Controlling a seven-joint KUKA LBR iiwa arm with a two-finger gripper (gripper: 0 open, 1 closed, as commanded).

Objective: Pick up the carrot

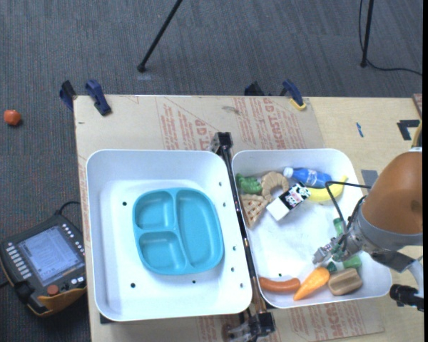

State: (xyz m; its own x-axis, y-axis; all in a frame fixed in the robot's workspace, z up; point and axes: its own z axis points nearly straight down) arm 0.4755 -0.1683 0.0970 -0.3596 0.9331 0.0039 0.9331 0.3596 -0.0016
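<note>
Carrot [312,282], orange, lying near front wall of right bin [342,299], beside sausage [279,284]; gripper [329,253] just above carrot's thick end, finger spread not discernible

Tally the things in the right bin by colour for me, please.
Orange: 2, carrot, sausage
Green: 2, leafy vegetable, piece by the pincer
Tan: 3, bagel, waffle, bread
Blue: 1, bottle
Yellow: 1, banana
White: 1, milk carton
Total: 10
</note>
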